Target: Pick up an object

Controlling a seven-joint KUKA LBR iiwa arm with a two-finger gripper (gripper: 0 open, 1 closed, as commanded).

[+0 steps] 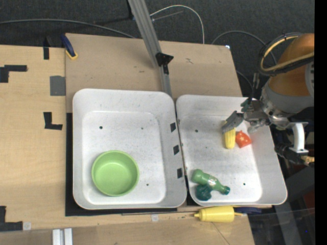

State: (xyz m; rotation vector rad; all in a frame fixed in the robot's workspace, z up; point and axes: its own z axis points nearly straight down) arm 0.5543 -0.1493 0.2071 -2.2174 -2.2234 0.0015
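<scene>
Yellow bottle on bench edge, unlabelled; pincer spread open, empty, above corn

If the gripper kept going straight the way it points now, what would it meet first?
Most likely the yellow object just below the gripper, beside the orange object in the right bin; depth is unclear.
</scene>
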